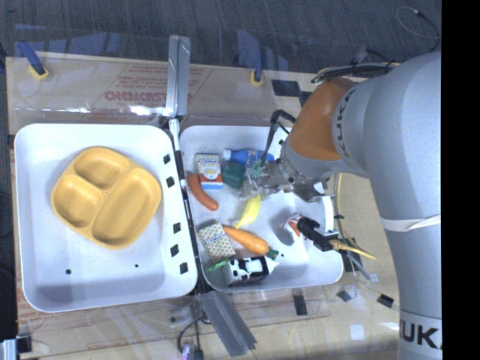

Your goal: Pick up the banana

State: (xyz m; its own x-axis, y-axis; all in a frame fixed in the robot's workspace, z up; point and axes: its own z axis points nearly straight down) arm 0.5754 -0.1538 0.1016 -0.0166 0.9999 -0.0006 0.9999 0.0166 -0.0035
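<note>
**Right over the banana, no lift yet**

Gripper (261, 180) hung above the banana's (250, 211) upper end, mid right bin (324, 276); whether it was parted or pinched on anything, cannot tell. Carrot (244, 239) and sausage (202, 191) crowded close, so approach room looked tight.

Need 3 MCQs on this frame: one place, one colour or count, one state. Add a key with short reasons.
1. Where does the banana lie?
A. left bin
B. right bin
C. on the bench outside the bins

2. What colour is the divided tray in the left bin?
A. yellow
B. blue
C. red

3. Where is the banana in relation to the end effector?
A. lifted clear of the bin
B. lying on the bin floor just below it
C. on the tray

Key: 1 B, it sits mid right bin, above the carrot. 2 A, the tray is yellow. 3 B, it rests on the white floor.
</note>
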